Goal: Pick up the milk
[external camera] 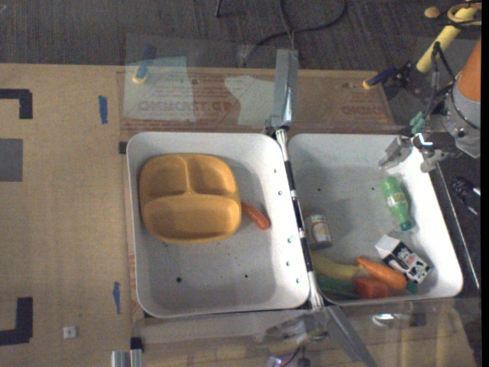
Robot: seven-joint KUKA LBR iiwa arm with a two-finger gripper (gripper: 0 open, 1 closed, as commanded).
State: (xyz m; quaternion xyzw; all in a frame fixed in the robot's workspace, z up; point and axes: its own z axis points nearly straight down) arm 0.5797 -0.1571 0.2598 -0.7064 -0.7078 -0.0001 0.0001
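The milk (pixel 403 261), a small light stiff carton lying flat, we would pinch across its flat sides; we cannot tell the hand's (pixel 403 150) state.

A tan cardboard-covered bench top (pixel 61 228) carries black square corner markings (pixel 17 103) and short blue tape strips (pixel 102 109). Beyond it lies dark grey carpet floor (pixel 114 10), crossed by a looping black cable (pixel 309 6).

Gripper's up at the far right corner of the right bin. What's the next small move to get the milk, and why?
Probably shift the gripper toward the near right corner, over the milk carton. The carton lies there beside the carrot, with the green bottle between gripper and carton, so pass above the bottle.
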